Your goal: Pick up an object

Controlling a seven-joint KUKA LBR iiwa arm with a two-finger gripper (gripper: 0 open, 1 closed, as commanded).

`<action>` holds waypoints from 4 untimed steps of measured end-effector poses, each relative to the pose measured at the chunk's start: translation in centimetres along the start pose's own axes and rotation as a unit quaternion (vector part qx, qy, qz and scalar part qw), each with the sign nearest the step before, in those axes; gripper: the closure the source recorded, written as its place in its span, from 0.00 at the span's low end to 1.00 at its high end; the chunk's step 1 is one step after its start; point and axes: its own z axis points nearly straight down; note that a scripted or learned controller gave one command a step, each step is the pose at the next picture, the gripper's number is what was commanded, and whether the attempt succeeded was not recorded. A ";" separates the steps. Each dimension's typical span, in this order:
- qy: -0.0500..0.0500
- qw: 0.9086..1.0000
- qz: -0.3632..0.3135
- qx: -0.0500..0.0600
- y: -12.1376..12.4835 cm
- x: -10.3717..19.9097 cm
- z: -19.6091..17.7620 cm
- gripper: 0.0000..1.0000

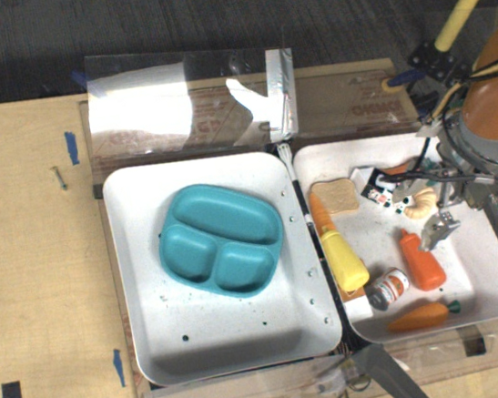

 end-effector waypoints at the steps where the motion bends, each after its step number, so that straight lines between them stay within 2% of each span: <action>1: 0.003 1.000 0.011 -0.001 -0.7 3.9 10.1 0.00; 2: 0.003 0.995 -0.098 0.000 -7.8 4.8 7.2 0.00; 3: 0.003 0.992 -0.125 -0.001 -7.7 5.4 11.0 0.00; 4: -0.003 0.992 -0.125 0.001 -7.6 5.0 9.7 1.00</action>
